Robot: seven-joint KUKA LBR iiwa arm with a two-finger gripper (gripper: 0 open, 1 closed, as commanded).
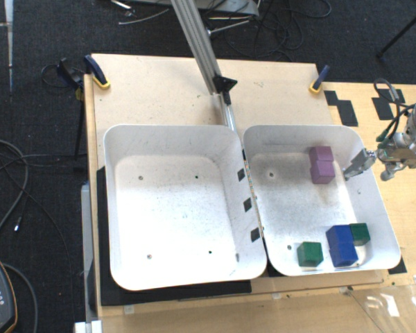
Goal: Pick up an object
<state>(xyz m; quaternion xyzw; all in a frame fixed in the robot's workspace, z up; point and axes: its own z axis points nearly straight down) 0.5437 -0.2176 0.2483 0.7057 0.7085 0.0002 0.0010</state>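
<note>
We find the gripper (374,164) at the right rim of the right bin (284,139), jaws spread and holding nothing. The purple block (322,164) lies just to its left. We judge the approach step active; next, centre over the block and descend

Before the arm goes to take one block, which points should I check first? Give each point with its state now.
1. Blocks lie in the right bin: ok.
2. Purple block stands apart from the others, free to approach: ok.
3. Blue block touches one green block: not ok for a clean grasp.
4. Other green block sits close to the bin's near wall: not ok.
5. Gripper is above the bin's right rim, holding nothing: ok.
</note>
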